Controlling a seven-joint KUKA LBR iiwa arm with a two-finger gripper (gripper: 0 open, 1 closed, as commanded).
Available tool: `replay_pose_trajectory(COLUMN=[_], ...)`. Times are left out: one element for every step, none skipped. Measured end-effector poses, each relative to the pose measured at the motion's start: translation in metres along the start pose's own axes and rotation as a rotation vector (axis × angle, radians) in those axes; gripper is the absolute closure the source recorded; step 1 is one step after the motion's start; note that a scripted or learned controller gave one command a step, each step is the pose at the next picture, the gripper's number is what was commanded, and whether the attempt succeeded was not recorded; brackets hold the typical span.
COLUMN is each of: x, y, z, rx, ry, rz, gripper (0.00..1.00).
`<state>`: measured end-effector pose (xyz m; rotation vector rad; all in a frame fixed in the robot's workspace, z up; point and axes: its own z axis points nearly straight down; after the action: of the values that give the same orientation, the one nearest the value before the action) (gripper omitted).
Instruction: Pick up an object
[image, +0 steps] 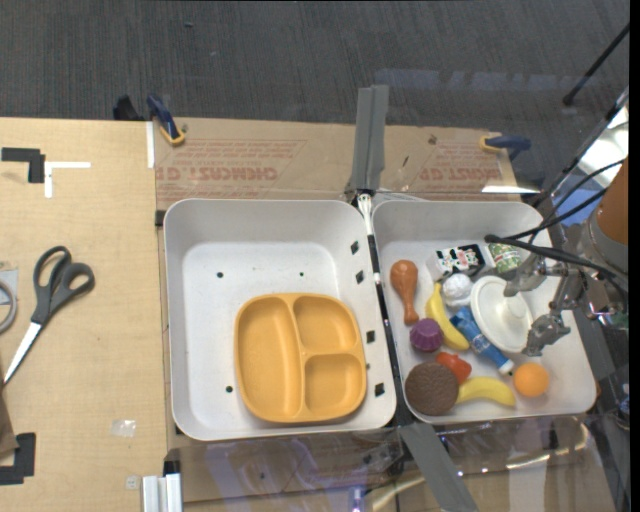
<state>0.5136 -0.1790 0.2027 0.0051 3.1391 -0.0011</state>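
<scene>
**Gripper over the right bin, nothing held yet**

We saw the gripper (541, 300) hanging low over the right-hand side of the right bin (400, 222), its two metal fingers (549, 329) spread apart with only the bin's contents behind the gap. Nothing sat between them, so we judged the pick not yet made.

Just beside the gripper, on its left, lay a white bowl (497, 312), and the fingers seemed to straddle or overhang its right rim; we could not tell whether they touched it. Below them rested an orange (532, 380), near a banana (489, 391) and a brown ball (431, 388). Further left were a blue bottle (473, 335), a purple plum (426, 335), a second banana (444, 318), a drumstick (406, 287), and a small printed box (459, 259) near the back.

The left bin (200, 240) held a yellow divided tray (300, 355). Scissors (47, 295) lay on the bench, well apart from both bins.

As we read it, the approach was done; closing on an object and lifting remained.
</scene>
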Motion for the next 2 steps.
replay_pose_trajectory(x=[0.005,0.028], y=[0.009,0.081], z=[0.105,0.105], rx=[0.004,0.002], ry=[-0.014,-0.026], rz=[0.088,-0.002], gripper=[0.0,0.0])
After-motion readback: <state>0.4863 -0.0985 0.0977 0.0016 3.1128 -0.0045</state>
